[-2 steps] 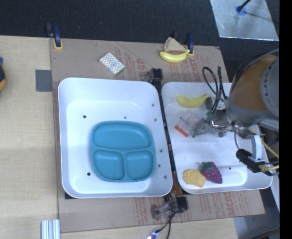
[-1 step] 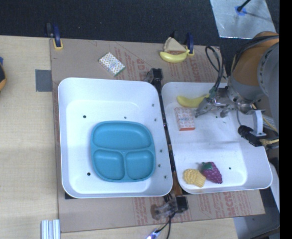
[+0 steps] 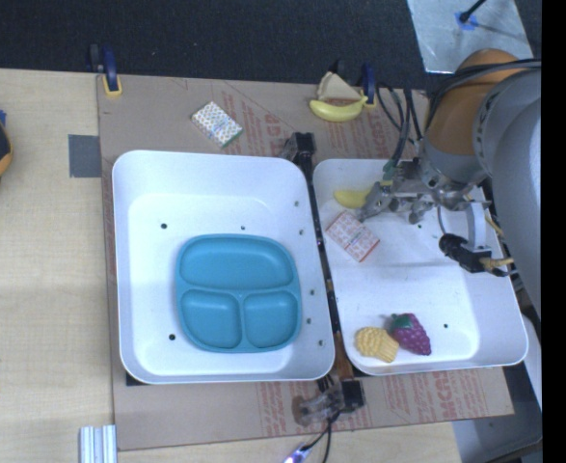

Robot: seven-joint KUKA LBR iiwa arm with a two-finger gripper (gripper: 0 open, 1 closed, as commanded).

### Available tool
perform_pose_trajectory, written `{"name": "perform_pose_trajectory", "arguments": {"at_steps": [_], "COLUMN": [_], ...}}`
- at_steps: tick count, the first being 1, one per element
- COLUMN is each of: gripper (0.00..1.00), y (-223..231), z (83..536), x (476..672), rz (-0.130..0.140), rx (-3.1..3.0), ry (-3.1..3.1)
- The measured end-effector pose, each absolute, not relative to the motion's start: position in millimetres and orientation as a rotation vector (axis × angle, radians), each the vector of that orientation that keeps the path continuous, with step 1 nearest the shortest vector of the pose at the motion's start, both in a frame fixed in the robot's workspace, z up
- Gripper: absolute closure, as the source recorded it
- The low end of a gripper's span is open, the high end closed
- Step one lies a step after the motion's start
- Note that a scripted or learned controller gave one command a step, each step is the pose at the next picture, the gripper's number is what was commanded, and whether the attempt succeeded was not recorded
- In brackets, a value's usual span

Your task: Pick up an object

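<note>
Here, pincer (image 3: pixel 371 206), grip state unclear, by yellow banana (image 3: pixel 351 198) near right bin's (image 3: pixel 495 355) far-left rim

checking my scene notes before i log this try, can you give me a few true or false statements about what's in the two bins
1. The blue divided tray lies in the left bin. True.
2. The purple grapes lie in the left bin. False: they lie in the right bin, beside the yellow corn.
3. The gripper is over the right bin, near a small yellow object. True.
4. The red-patterned packet lies on the blue divided tray. False: it lies on the right bin's floor.
5. A banana lies outside the bins. True.
</note>
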State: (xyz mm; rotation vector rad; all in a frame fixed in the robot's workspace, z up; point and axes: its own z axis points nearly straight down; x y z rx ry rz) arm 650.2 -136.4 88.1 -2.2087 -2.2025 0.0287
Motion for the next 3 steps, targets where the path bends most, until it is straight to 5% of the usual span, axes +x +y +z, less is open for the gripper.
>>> {"name": "perform_pose_trajectory", "arguments": {"at_steps": [1,2,3], "gripper": [0.0,0.0,1.0], "y": [-186.2,-104.2,-106.3], "z": [112.3,87.6,97.9], "x": [654.9,650.6,649.8], "rz": [0.009,0.028,0.037], "rx": [-2.216,-2.204,-2.199], "ry": [-2.219,-2.205,-2.209]}}
